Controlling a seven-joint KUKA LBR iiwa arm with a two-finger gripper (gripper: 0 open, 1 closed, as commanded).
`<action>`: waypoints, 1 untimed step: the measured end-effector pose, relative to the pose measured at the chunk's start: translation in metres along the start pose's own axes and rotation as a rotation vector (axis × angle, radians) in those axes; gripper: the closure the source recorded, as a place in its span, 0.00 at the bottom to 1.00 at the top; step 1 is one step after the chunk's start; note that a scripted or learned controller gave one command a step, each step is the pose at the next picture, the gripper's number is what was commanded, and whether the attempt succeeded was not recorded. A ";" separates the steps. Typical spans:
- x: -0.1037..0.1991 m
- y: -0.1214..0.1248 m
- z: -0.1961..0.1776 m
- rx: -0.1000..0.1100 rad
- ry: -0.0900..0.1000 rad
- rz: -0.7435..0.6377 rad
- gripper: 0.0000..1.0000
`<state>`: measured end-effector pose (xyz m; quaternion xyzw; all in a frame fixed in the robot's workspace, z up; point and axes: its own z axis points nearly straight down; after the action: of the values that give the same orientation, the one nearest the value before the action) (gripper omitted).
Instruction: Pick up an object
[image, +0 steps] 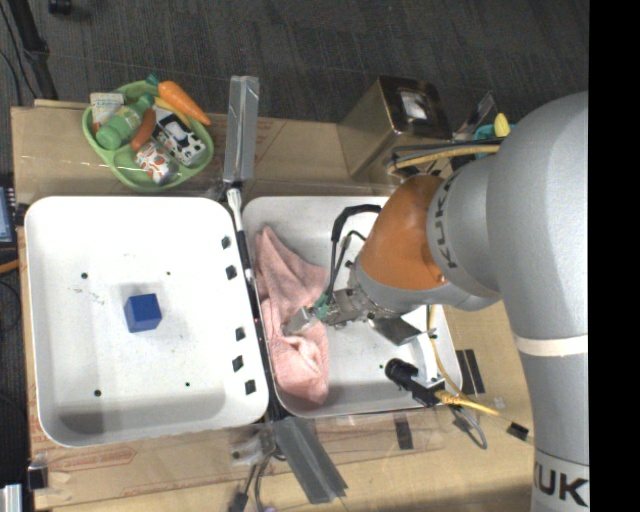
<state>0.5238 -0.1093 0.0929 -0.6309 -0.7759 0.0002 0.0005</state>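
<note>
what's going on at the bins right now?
The KUKA arm is reaching into the right bin, with its gripper low over the pink cloth lying along that bin's left side. Whether it has hold of the cloth can't be told from this angle. A blue cube sits alone in the left bin, untouched.

Place: we judged it a robotics lab.
Evidence: we saw a KUKA arm (520, 260), white bins (60, 300), taped bench (300, 135).
</note>
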 end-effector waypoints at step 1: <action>0.001 0.001 -0.009 0.001 0.001 -0.006 1.00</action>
<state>0.5244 -0.1085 0.1024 -0.6285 -0.7778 0.0004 0.0011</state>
